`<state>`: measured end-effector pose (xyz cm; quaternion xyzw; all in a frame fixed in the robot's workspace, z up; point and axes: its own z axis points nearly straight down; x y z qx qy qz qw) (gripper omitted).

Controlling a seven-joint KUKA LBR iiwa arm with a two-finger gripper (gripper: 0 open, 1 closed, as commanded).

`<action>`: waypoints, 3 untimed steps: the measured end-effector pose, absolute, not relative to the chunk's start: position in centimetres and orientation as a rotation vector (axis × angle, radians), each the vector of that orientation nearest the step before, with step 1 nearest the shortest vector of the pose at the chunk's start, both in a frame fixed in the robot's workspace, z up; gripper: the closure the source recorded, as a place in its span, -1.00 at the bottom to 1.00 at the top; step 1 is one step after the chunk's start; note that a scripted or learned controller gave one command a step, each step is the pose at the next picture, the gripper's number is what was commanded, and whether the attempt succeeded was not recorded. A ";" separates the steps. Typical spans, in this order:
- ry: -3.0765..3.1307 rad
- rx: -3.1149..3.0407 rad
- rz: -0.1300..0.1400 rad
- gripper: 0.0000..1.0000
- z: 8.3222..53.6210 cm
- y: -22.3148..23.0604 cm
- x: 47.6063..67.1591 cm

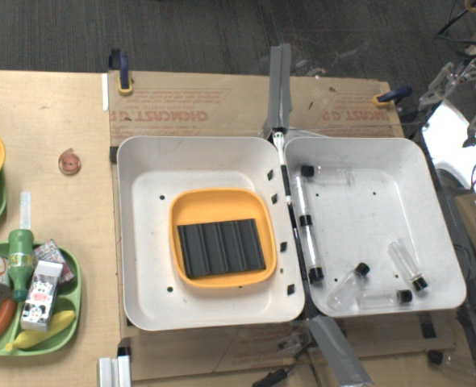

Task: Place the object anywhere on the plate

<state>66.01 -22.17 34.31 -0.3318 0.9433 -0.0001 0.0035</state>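
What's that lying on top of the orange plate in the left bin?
A dark ribbed rectangular object lies flat on the orange plate, inside its rim. The plate's middle beneath it is covered, so I can't tell what's there.

Robotics lab bench, two white bins [133, 216] on clamped cardboard [189, 107], grey office carpet [222, 14]

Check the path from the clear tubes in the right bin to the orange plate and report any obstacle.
The raised rims where the two bins meet lie between the clear tubes and the orange plate. A dark ridged block already covers much of the plate.
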 end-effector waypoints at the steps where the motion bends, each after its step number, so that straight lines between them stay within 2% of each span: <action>1: 2.692 -1.609 0.002 -1.00 32.0 -22.1 64.7; 2: 2.361 -2.065 0.003 -1.00 27.5 -21.4 65.5; 3: 2.036 -2.385 0.000 -1.00 28.9 -22.1 66.0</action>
